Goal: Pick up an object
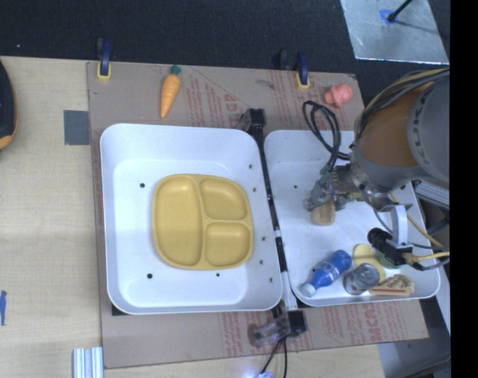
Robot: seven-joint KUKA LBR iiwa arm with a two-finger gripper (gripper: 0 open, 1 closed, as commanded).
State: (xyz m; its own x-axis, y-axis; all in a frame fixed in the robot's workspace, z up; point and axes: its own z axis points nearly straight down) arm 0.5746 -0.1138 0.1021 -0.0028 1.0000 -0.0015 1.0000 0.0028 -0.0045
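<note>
The gripper (324, 203) is lowered into the right bin (294, 235), directly over a small tan object (324, 215) resting on the bin floor; contact appears to be made at the object's top, though whether the fingers are spread or closed on it cannot be told, since they are foreshortened from above. The object is taken to be the intended pick, being apart from the clutter and so easiest to reach. The other candidates are crowded in the bin's near right corner: a blue bottle (327, 272) lying on its side, a metal can (362, 278) just beside it, a flat pizza-slice toy (393, 287) along the rim, and a yellow item (364, 252) partly hidden by black cabling; such packing would hinder a clean grasp. A yellow divided plate (202, 220) is placed centrally in the left bin (128, 282). A toy carrot (169, 90) and a pink item (339, 94) lie on the board beyond the bins, out of the working area.
</note>
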